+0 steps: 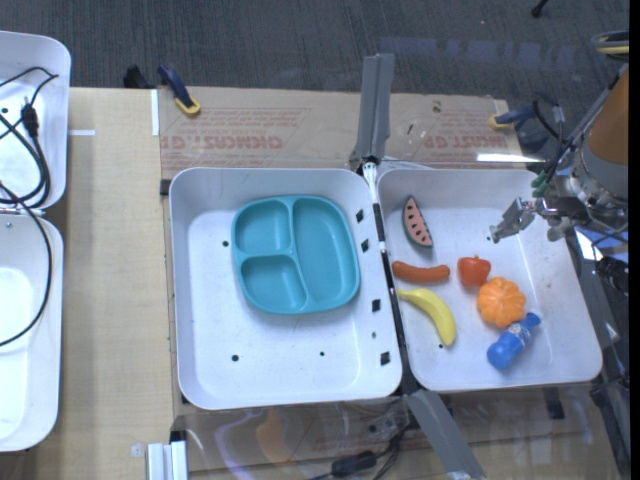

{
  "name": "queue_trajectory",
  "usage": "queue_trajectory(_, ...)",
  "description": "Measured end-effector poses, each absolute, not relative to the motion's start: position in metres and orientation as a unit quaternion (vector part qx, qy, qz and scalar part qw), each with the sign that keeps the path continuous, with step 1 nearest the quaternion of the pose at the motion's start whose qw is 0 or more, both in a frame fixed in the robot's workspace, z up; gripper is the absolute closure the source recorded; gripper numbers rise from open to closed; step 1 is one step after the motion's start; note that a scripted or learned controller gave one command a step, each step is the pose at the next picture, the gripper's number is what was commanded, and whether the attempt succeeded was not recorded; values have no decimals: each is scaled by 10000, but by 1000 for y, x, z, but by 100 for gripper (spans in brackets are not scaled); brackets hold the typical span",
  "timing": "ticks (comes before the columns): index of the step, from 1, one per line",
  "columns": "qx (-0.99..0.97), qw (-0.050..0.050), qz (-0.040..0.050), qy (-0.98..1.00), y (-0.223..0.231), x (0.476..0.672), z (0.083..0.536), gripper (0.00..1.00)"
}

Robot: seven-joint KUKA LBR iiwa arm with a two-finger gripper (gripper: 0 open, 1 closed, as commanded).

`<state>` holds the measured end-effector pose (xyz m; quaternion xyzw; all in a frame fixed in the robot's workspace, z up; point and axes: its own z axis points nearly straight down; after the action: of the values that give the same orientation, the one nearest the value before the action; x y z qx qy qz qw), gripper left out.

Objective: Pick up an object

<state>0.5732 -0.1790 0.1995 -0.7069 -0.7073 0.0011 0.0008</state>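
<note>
Teal divided plate (296, 254) sits alone in the left bin (200, 298); the right bin (560, 368) has the pumpkin (500, 301), banana (432, 313), sausage (421, 271), watermelon slice (417, 221), blue bottle (512, 343) and tomato (473, 269). The gripper (515, 218) hangs over the right bin's upper right, nothing in it, can't tell how open, with the tomato nearest, just below-left.

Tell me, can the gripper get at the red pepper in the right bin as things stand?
Probably yes. The gripper hovers over the right bin, up and right of the red pepper, and nothing covers it, though the orange sits close.

the arm (612, 138) is cut off at the right edge.
</note>
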Motion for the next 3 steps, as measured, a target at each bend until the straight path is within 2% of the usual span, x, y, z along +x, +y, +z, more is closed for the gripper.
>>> queue_trajectory(1,-7075,17,4,-7067,-205,479,94,0)
queue_trajectory(2,-7068,4,4,-7074,-182,513,91,0)
queue_trajectory(3,-7079,8,8,-7063,-183,512,100,100)
